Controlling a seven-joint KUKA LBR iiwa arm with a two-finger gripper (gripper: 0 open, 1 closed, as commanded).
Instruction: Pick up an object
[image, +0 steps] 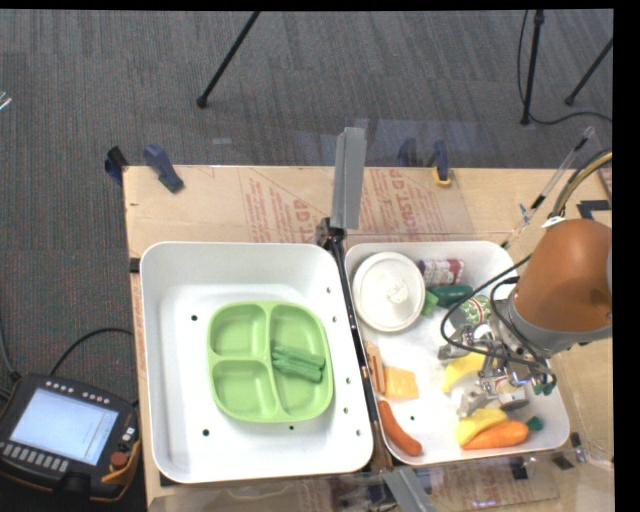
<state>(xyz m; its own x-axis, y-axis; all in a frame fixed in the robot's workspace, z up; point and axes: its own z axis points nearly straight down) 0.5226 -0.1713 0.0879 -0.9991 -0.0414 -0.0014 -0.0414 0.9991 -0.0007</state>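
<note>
My gripper (492, 388) hangs low over the right side of the right bin (440, 246), under the orange wrist band (565, 280). It sits just above a yellow banana (461, 373), and in front of it lie a yellow piece (478, 423) and an orange carrot (499, 435). Cables and the wrist hide much of the gripper. Nothing shows clearly between its tips. Further left in the same bin lie an orange cheese slice (400, 383) and a red sausage (400, 430).
A white bowl (389, 290), a red-and-white can (443, 270) and a green item (452, 295) fill the back of the right bin. The left bin (170, 300) holds a green divided plate (250, 385) with a green bean pod (298, 362) on it. A teach pendant (65, 430) lies at the lower left.
</note>
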